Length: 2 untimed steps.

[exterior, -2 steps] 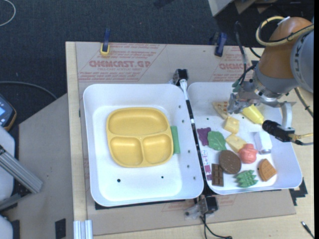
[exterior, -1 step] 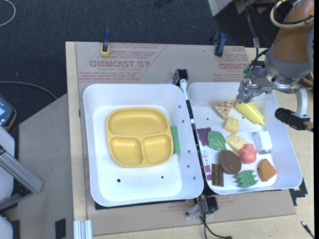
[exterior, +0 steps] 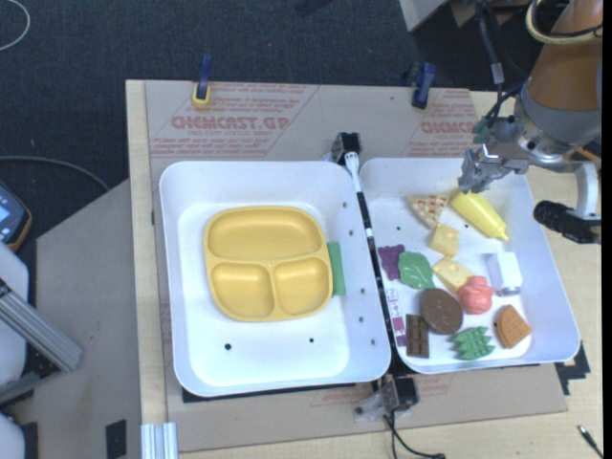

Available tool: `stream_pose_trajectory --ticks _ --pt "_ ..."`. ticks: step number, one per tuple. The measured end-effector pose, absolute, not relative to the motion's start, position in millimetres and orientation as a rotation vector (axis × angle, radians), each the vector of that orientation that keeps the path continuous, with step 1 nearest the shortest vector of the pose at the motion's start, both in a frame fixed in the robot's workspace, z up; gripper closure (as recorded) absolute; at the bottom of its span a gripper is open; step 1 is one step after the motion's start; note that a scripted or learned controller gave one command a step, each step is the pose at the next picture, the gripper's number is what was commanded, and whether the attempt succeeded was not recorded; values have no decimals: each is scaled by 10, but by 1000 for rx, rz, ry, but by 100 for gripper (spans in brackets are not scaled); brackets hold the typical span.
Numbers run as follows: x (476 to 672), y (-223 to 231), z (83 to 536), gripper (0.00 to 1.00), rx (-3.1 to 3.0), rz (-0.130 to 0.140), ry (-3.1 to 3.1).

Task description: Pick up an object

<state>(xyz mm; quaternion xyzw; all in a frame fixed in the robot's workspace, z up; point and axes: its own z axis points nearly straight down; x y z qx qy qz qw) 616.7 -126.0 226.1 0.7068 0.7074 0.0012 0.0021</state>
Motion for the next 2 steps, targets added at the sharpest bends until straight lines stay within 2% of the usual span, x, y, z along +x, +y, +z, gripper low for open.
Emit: stream_pose_trajectory --ticks 1,2 --pt "6175 -719 2159 100 2218 -1 2228" --pt "6283 -192 2275 100 2214 5 2226"
